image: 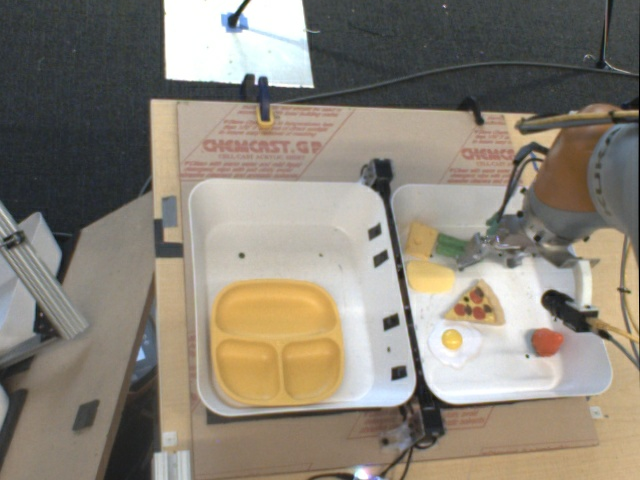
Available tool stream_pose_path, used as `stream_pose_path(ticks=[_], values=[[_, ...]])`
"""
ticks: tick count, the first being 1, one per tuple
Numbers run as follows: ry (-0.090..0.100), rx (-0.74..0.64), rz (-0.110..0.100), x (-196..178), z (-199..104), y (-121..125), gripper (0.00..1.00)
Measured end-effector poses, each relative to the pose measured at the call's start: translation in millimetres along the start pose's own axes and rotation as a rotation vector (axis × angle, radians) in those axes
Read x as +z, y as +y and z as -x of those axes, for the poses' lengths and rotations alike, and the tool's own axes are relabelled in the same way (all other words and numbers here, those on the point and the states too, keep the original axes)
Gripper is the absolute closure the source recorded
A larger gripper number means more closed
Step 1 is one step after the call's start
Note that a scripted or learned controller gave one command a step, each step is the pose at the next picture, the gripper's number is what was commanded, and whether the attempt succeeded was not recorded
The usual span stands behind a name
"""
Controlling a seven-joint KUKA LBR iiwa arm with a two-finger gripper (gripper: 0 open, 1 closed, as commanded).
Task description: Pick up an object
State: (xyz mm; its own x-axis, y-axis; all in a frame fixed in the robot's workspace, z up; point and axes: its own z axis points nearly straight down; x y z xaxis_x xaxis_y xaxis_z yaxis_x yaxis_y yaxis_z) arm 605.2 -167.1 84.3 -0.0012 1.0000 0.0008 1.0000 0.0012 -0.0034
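Grey arm [610, 183] with orange band (black cables alongside), metallic pincer [478, 250]

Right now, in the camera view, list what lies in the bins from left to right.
Yellow divided tray → fried egg → pizza slice → red tomato.

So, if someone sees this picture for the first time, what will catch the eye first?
Probably the yellow divided tray, lying alone in the left bin. Next come the bright toy foods in the right bin: a pizza slice, a fried egg and a red piece, with the grey arm reaching over them.
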Motion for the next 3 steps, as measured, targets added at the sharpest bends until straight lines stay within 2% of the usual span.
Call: stream_pose_path(ticks=[1, 2, 3], values=[[-0.001, 0.001, 0.005, -1, 0, 1, 0.0], [-0.002, 0.001, 0.008, -12, 0, 2, 1.0], [-0.002, -0.005, 0.011, -65, -7, 12, 1.0]])
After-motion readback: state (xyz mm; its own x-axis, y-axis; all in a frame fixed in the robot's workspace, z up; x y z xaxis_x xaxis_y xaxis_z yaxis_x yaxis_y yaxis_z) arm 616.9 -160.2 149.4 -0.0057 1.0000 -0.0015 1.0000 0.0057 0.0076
